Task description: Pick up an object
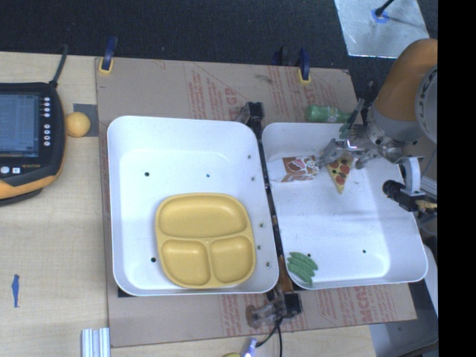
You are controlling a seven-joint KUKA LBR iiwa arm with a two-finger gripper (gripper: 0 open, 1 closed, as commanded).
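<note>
A green leafy toy [302,266] lies at the near left corner of the right bin [387,262]; in the left bin [126,199] a yellow divided tray [204,239] sits toward the near edge, right of middle; farther back in the right bin, a flat red-and-white piece [300,167] lies near the far left corner, and just right of it the gripper [343,155] pinches the top of a pizza slice toy [339,174], its fingers closed on it, point hanging toward the bin floor
</note>
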